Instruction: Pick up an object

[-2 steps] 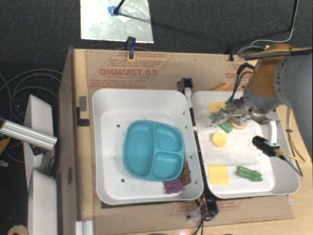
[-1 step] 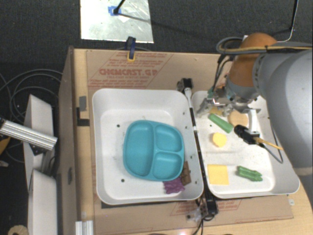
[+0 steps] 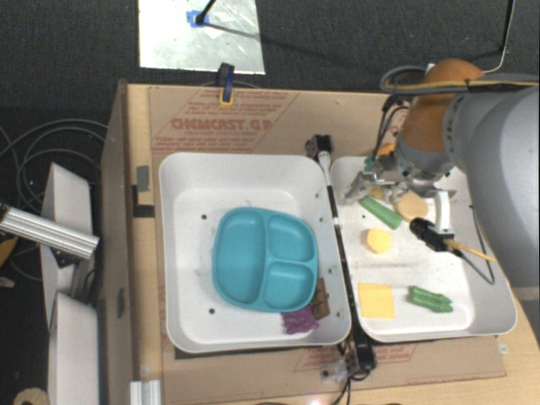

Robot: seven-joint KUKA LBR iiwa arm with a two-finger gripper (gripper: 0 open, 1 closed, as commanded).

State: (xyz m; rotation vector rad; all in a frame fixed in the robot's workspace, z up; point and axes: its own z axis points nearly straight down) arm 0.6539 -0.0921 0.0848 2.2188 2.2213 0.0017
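Camera view. Left bin [image 3: 181,226]: teal divided plate [image 3: 266,258], with purple lump [image 3: 297,321] and brown piece [image 3: 321,300] at near edge.

Right bin [image 3: 489,310]: gripper [image 3: 371,182] at far-left corner, just above green stick [image 3: 381,212], the likely target. Cannot tell how far open; nothing seen in grasp. Pick not yet done.

Yellow ball [image 3: 379,241] and tan piece [image 3: 412,205] crowd the stick. Yellow square [image 3: 376,300] and green pod [image 3: 430,299] lie clear.

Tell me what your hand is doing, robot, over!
Grey arm's hand low at far end of white right bin. Long green plastic stick right beside it, pickup not confirmed. Round yellow ball nearby, not blocking.
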